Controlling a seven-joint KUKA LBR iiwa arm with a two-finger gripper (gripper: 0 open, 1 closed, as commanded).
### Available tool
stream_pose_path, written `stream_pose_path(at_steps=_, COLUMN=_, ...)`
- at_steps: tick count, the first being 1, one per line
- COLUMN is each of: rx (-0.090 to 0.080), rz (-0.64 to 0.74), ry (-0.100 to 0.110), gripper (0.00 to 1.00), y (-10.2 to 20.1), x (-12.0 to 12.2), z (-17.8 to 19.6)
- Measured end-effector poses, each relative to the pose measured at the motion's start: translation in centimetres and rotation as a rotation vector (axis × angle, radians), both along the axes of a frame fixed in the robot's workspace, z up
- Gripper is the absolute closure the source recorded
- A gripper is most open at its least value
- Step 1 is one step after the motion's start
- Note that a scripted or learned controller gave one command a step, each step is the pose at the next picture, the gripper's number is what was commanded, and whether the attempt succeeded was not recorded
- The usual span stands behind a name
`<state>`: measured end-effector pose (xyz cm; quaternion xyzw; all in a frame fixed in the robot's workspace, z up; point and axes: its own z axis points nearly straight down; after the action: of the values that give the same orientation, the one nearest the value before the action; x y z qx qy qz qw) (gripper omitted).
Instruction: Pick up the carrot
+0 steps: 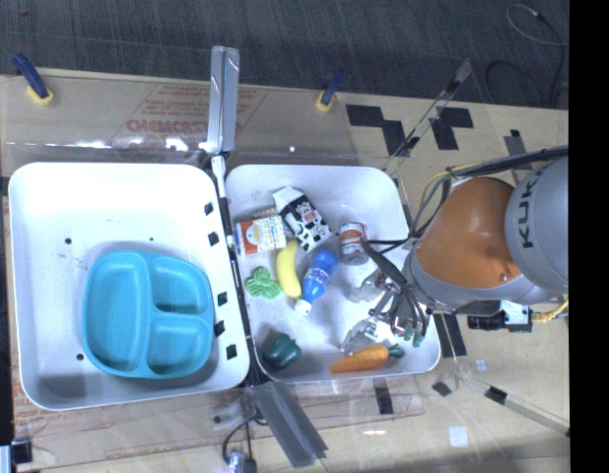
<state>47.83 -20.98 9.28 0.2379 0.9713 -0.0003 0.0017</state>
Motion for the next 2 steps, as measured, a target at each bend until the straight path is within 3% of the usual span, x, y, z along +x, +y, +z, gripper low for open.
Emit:
stream_pose_path(at_steps=1, rx=-0.002, rz=0.06, ry=-0.002, gripper=0.0, y=-0.1, x=0.8, z=0.1)
stream_pose_path(at_steps=2, rx=-0.003, rz=0.064, ry=-0.005, gripper=1.0, y=0.0, x=0.9, z=1.1)
